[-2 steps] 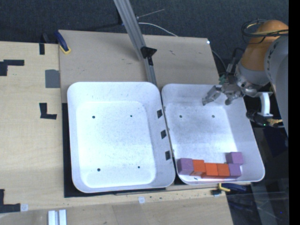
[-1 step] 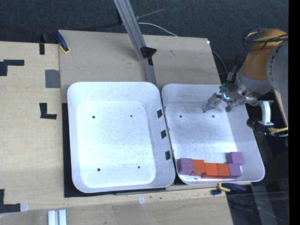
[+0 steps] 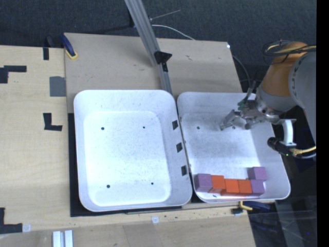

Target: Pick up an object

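Several blocks lie in a row along the near wall of the right bin (image 3: 205, 107): a purple block (image 3: 204, 181) at the left, orange blocks (image 3: 231, 185) in the middle, and purple blocks (image 3: 257, 179) at the right end. My gripper (image 3: 232, 121) hangs over the far right part of that bin, well away from the blocks. Its fingers (image 3: 226, 122) point left toward the bin's middle, spread apart with nothing between them.
The left bin (image 3: 82, 107) sits beside the right one on the bench. A slanted metal pole (image 3: 146, 30) rises behind the bins. A blue and yellow clamp (image 3: 69, 48) sits at the board's far left corner, and another (image 3: 252, 206) at the near right edge.
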`<act>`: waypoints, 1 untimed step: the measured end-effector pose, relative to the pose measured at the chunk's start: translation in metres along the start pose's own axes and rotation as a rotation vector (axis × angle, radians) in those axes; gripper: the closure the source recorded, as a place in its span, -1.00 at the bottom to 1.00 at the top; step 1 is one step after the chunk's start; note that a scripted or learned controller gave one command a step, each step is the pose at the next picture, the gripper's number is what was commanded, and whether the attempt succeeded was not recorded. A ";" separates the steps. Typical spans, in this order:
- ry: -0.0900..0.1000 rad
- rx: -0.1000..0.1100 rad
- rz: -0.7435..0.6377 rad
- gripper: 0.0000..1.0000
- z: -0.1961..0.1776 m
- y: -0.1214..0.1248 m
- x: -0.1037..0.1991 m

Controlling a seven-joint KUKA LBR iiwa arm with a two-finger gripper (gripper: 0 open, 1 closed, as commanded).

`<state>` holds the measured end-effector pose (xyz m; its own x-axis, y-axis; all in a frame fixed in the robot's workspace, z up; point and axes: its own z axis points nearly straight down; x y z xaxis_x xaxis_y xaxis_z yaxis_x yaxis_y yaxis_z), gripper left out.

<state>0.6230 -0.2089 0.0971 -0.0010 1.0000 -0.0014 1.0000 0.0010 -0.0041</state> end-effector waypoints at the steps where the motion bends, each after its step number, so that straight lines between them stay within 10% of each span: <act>1: 0.001 0.000 0.002 -1.00 -0.016 -0.043 -0.001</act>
<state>0.5796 -0.2095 0.1131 0.0008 1.0000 -0.0007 1.0000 -0.0008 -0.0038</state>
